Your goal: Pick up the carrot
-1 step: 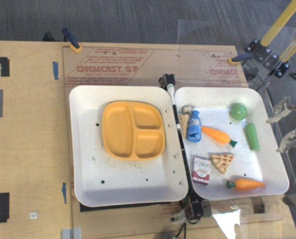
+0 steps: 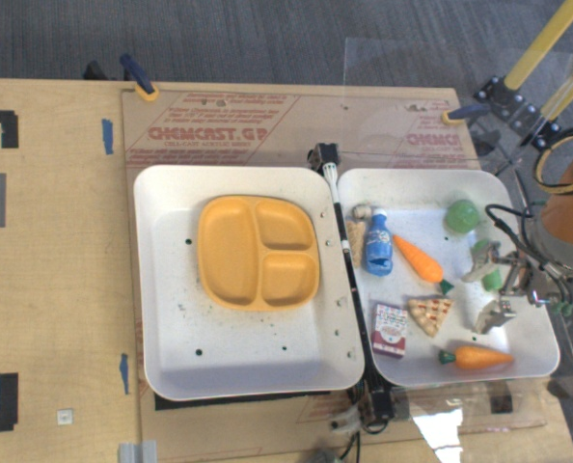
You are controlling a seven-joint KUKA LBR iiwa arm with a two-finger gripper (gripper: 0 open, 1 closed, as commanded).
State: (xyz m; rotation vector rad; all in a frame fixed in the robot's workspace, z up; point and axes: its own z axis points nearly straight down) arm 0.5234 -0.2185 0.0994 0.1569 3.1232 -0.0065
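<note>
Two carrots lie in the right bin (image 2: 532,350). One carrot (image 2: 419,258) lies slantwise near the middle, its green tip pointing right and down. The other carrot (image 2: 475,357) lies flat by the front wall. My gripper (image 2: 489,287) hovers low over the bin's right side, between the two carrots and touching neither. Its metal fingers (image 2: 480,257) stand apart, so it is open. A small green thing (image 2: 492,280) shows between them; I cannot tell whether it touches them.
The right bin also holds a blue bottle (image 2: 378,245), a green ball (image 2: 463,216), a pizza slice (image 2: 429,313) and a small red-and-white box (image 2: 391,328). A yellow divided plate (image 2: 259,252) sits in the left bin (image 2: 161,336).
</note>
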